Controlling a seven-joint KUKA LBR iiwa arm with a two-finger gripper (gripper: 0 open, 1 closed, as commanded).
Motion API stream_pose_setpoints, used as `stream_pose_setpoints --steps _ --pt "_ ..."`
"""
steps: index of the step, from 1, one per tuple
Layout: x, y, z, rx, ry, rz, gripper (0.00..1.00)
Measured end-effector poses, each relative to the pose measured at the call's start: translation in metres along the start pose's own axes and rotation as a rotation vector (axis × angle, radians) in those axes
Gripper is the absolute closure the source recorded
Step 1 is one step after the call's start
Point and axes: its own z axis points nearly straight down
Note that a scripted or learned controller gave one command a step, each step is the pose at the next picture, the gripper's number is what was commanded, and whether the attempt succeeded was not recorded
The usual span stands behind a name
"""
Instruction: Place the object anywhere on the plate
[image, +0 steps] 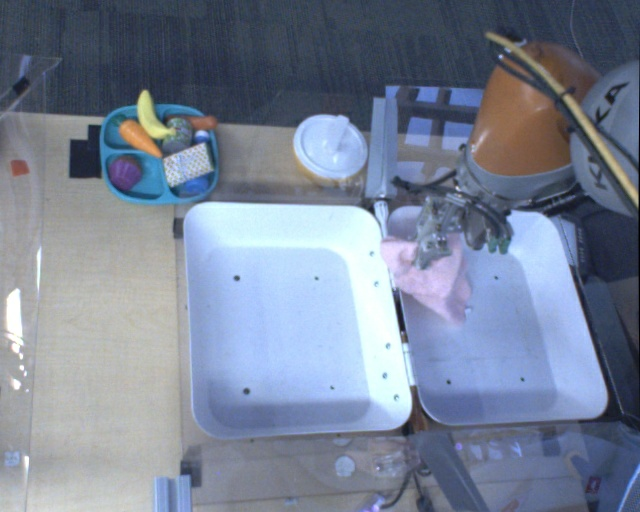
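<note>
pink cloth (437, 282) | pinched in claw (432, 250), dangling over right bin (520, 390) | plate (158, 155) far left on counter (90, 330)

Colours we see across the bench

We see two plain shallow white bins (280, 400) on a pale wooden bench (90, 330), a soft pink cloth (440, 285), a blue sectioned plastic plate (160, 192) with a yellow toy banana (152, 118), an orange toy carrot (138, 136) and a purple toy piece (125, 172), and the grey arm's orange band (525, 110).
</note>
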Motion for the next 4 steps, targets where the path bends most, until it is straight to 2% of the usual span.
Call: stream_pose_setpoints --steps 4 --pt "0.090 0.165 -0.009 0.000 0.001 -0.003 1.00"
